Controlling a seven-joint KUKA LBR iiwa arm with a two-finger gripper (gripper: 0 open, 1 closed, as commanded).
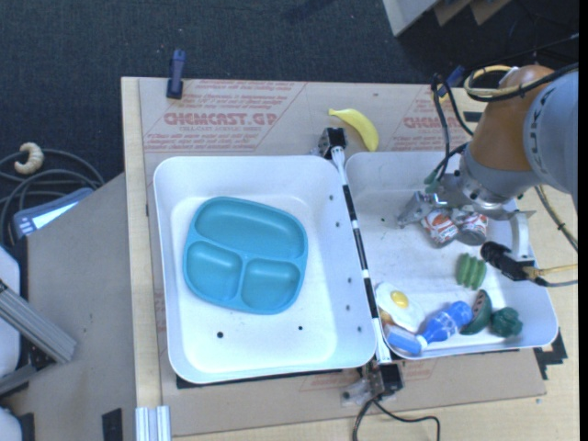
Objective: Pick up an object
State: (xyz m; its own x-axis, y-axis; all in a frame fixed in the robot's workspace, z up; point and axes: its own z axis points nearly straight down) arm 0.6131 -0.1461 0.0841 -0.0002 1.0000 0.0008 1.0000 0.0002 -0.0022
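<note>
My gripper (430,211) hangs low in the right bin (386,177), near its back half, reaching in from the right. A crumpled red-and-white can (449,228) lies right under and beside it, touching or nearly touching; I cannot tell whether it is held. A green ridged piece (470,270) lies just in front of the can. Along the front edge of this bin sit a fried-egg toy (397,299), a blue bottle (439,325), a brown strip (480,309) and a dark green lump (504,321).
The left bin (175,191) holds a blue divided plate (244,254). A yellow banana (358,127) lies on the board behind the bins, outside both. A blue clip (175,72) sits at the board's back left edge.
</note>
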